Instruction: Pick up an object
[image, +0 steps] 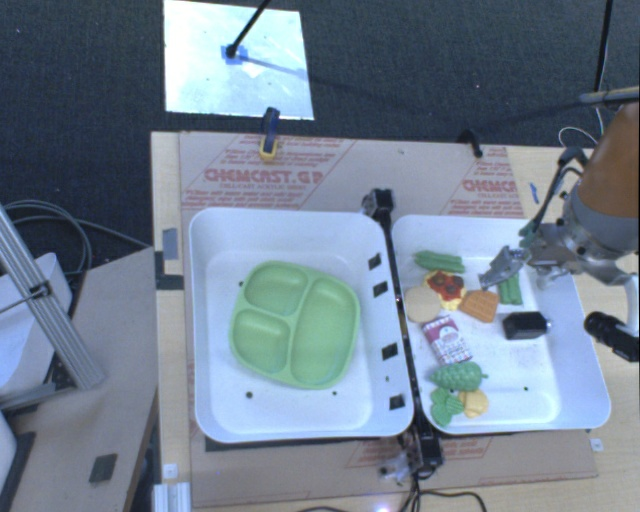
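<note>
The orange waffle piece (480, 305) lies in the right bin (575, 405) among toy foods, just below our gripper (503, 268), which hovers above it carrying nothing, fingers slightly parted we judge; next we descend and close.

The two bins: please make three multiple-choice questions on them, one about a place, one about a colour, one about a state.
1. Where does the green divided plate lie?
A. in the left bin
B. in the right bin
C. on the bench outside the bins

2. What colour is the small box near the right bin's right side?
A. white
B. black
C. yellow

3. How is the plate lying?
A. flipped over
B. standing on edge
C. flat, compartments facing up

Answers: 1 A, the plate rests inside the left bin. 2 B, the box is dark black against the white floor. 3 C, its three compartments are visible from above.
</note>
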